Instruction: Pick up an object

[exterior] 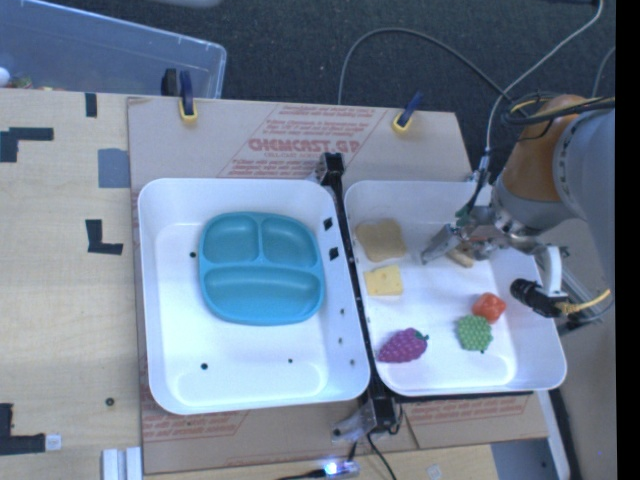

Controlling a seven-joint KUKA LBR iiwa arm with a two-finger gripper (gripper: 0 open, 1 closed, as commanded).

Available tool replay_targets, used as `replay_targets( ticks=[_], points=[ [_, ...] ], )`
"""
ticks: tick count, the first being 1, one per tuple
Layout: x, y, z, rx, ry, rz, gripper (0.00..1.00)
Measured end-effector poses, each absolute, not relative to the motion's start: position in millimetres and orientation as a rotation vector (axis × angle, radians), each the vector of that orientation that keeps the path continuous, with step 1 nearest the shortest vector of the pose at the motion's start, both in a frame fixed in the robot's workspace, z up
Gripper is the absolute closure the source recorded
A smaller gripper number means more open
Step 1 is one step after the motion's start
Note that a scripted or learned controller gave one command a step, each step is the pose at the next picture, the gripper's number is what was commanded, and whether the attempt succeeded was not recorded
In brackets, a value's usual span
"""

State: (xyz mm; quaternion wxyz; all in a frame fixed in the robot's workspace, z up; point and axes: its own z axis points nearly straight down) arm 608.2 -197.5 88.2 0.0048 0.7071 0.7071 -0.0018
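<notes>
Two white bins sit side by side on a cardboard sheet [300,143]. Left bin [165,268]: one blue plate [262,268], rounded, smooth plastic, with three compartments. Right bin [530,368]: five loose items. Count: one purple grape bunch [402,345], knobbly; one green piece [475,333], bumpy; one red piece [489,306], smooth and rounded, touching the green piece; one yellow block [384,281], flat and square; one tan slice [380,238], flat with rounded corners, just above the yellow block.

One arm [560,168], grey with an orange band, enters from the right. Gripper [462,246]: low over the right bin's upper middle, right of the tan slice. A pale brown object shows at its tip; type cannot be told. Finger state: cannot be told, and no item is seen clamped between them.

Two yellow clamps, [187,106] and [404,120], hold the sheet's far edge. One clear plastic box [120,58] stands beyond the sheet at upper left.
</notes>
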Motion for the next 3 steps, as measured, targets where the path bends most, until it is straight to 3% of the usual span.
replay_targets(
  ticks=[1,3],
  points=[
    [611.6,-198,101,2.205,2.208,0.002,1.00],
    [621.6,-192,211,2.217,2.221,0.002,1.00]
  ],
)
